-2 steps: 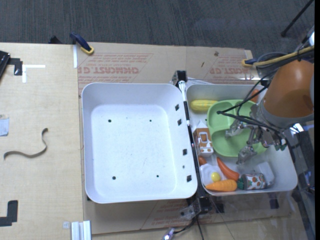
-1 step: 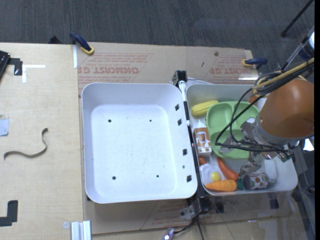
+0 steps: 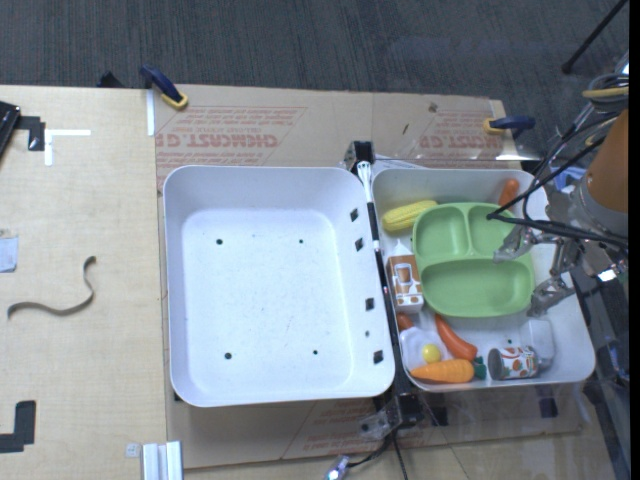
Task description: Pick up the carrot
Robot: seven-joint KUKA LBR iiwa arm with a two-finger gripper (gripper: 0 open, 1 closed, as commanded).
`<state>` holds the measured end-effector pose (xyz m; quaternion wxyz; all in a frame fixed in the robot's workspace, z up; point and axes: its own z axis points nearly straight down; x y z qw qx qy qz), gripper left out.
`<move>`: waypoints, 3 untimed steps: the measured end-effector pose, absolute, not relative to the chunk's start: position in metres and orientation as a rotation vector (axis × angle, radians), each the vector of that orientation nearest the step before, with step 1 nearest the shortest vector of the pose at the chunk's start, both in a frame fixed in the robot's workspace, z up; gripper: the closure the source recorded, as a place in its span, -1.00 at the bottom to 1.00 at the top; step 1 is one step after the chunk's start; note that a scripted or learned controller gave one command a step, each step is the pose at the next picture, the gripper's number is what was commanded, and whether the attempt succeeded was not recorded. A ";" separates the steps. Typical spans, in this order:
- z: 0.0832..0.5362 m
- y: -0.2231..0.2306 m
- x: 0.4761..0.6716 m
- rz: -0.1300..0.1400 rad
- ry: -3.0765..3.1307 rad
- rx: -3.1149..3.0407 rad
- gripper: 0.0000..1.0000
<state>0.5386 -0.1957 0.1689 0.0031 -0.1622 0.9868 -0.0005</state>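
The carrot (image 3: 442,371) is orange with a small green end. It lies flat along the front wall of the right bin (image 3: 575,368). My gripper (image 3: 531,272) hangs over the right edge of a green divided plate (image 3: 470,263), up and to the right of the carrot and well apart from it. Its fingers (image 3: 516,249) stand apart, open, with nothing between them.
Around the carrot lie a red-orange pepper-like piece (image 3: 456,338), a fried-egg toy (image 3: 427,351) and a small can (image 3: 515,362). A yellow corn cob (image 3: 408,214), a small carton (image 3: 404,280) and an orange piece (image 3: 511,190) lie further back. The left bin (image 3: 180,268) adjoins.
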 end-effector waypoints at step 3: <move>0.130 -0.221 0.653 -0.003 3.115 -0.223 -1.00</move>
